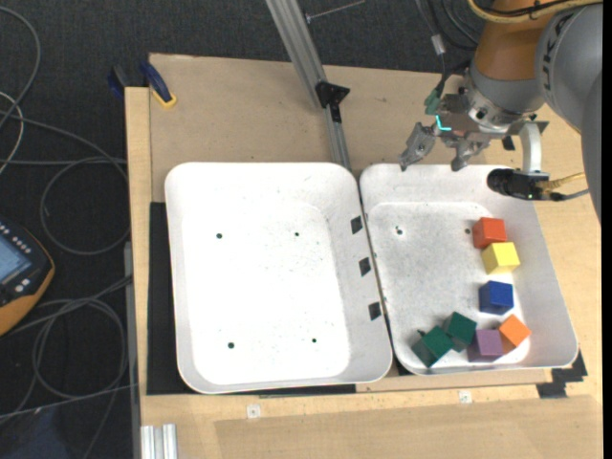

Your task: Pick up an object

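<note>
– Anything picked yet?
– No. The gripper (436,155) hangs above the right bin's (421,256) far rim, fingers spread wide, holding nothing.
– And the blocks?
– Along the bin's right and near sides; the orange-red block (490,230) is nearest.

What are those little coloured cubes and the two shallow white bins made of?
The small coloured cubes, like the yellow cube and blue cube, look like painted wood or foam: matt, flat faces without glare. I cannot tell which. The shallow white bins look like moulded plastic: smooth, rounded corners, faint sheen, dark scuff specks.
</note>
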`<state>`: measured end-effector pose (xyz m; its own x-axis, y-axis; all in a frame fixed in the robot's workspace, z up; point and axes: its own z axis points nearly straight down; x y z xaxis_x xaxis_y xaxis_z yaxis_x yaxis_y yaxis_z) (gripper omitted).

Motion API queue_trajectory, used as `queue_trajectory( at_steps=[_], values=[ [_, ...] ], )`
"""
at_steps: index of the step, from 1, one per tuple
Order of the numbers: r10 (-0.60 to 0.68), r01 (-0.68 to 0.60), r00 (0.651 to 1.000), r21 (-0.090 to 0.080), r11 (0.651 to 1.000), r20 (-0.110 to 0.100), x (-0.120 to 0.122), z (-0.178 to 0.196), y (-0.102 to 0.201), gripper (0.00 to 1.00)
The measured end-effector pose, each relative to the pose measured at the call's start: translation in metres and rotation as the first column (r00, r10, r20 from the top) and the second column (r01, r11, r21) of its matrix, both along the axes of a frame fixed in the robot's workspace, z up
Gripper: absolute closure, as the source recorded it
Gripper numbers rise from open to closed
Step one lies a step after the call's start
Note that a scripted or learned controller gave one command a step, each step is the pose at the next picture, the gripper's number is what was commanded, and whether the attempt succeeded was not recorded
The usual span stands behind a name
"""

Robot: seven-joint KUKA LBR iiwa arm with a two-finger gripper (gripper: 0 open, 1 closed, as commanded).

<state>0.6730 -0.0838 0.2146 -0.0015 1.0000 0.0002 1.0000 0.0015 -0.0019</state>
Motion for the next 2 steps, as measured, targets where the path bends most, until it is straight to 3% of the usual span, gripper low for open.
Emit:
queue_trajectory(
  at_steps=[2],
  values=[
    [-0.002, 0.002, 1.0, 0.0, 1.0, -0.004, -0.001, -0.099, -0.011, 0.0]
  ],
)
